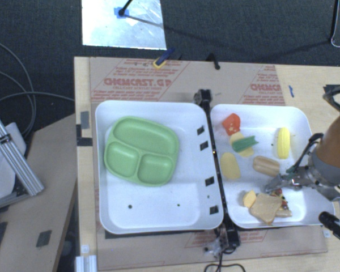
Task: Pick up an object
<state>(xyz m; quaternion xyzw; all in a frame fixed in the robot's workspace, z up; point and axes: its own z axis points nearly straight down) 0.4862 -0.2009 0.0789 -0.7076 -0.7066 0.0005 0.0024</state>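
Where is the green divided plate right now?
The green divided plate lies in the left bin, toward its upper-left area, apart from the toy food in the right bin.

Single fixed camera above bench (130, 75), looking down at slant; both bins (158, 208) framed, probably mid-range.

A green divided plate (141, 151) lies in the left white bin (158, 220), toward ten o'clock. A shiny sheet (105, 16) lies beyond the bench (141, 78) at twelve.

A lab: 2 white bins (158, 109) on a cardboard-topped bench (136, 81).
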